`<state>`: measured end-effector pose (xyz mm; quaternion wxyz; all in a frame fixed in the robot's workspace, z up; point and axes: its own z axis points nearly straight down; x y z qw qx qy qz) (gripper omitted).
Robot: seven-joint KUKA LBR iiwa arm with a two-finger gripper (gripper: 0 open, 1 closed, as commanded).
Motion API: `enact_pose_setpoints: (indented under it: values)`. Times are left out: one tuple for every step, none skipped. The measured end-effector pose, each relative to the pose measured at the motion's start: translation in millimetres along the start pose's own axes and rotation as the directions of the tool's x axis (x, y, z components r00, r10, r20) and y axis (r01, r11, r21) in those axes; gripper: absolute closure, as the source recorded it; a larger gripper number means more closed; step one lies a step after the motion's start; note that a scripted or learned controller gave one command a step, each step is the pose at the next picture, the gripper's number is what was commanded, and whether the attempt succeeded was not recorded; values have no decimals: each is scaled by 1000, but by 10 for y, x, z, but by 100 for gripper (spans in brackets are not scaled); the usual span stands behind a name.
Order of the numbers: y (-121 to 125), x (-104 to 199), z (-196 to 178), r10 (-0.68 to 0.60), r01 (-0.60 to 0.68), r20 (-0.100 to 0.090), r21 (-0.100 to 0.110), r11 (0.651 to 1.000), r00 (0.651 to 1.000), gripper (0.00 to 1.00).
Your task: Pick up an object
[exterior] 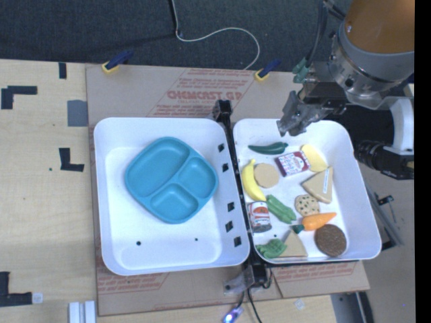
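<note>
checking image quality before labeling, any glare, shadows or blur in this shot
Camera view: lighting is even and soft, with no hard glare on the white bins; the blue tray casts a faint shadow; the toy food is fairly sharp; the gripper and arm above it look slightly soft, closer to the lens.

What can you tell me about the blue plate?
The blue plate looks like smooth light-blue plastic, roughly square with rounded corners. Raised ridges split it into three sections: one large and two smaller. No food lies in any section. It lies flat, turned at an angle, near the middle of the left bin, resting on the bin's white floor. Nothing else touches it; the toy food sits in the other bin.
</note>
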<state>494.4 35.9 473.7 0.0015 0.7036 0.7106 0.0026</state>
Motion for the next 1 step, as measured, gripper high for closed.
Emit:
enact_pose_setpoints:
  values:
    - [-99,608,-41,1,-1,2,9,1000,1000,100]
